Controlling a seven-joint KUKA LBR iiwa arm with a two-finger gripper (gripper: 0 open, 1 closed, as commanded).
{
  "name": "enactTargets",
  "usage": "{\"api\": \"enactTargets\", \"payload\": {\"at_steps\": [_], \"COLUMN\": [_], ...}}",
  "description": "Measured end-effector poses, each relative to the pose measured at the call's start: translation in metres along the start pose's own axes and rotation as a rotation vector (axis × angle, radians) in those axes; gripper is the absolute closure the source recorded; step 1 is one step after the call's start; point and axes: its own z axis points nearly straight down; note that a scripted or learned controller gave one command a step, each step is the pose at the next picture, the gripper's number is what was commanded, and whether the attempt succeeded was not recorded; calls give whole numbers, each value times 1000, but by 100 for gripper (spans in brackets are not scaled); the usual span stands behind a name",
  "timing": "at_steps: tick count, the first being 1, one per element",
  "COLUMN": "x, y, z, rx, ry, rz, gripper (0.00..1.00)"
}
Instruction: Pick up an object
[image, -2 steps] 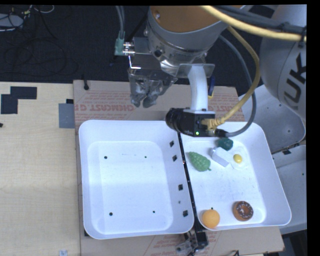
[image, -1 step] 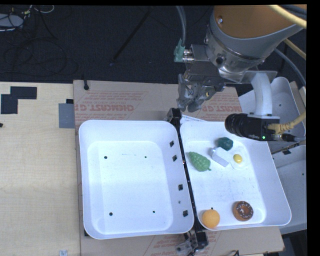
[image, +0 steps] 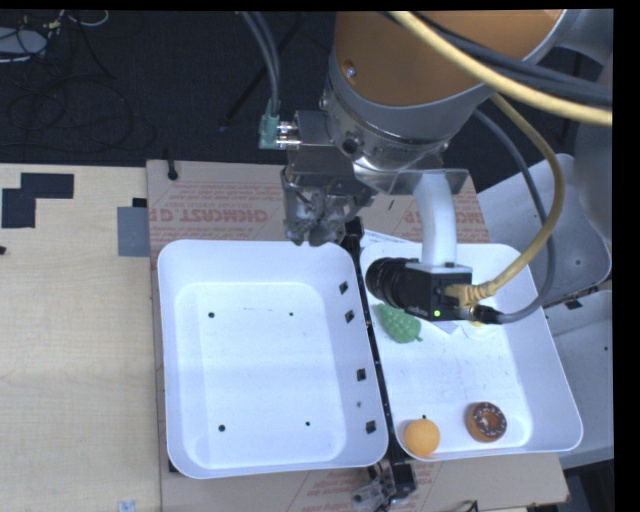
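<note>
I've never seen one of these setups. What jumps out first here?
The big grey arm with its orange band looms at the top, its gripper at the far rim between two white bins. The right bin holds an orange ball, a brown doughnut-like ring and a green object.

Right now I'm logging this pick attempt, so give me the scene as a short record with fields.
left bin: white
right bin: holds three things
orange ball: right bin, near corner by the divider
brown ring: right of the ball, apart from it
green thing: partly under the black camera
gripper: above the left bin's far edge
</note>
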Motion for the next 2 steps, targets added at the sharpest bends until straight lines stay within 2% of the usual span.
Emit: {"api": "enactTargets", "payload": {"at_steps": [1,2], "x": [12,17], "y": [0,-11], "z": [0,113], "rx": [-1,10], "ry": [-1,-7], "rz": [7,7], "gripper": [100,100]}}
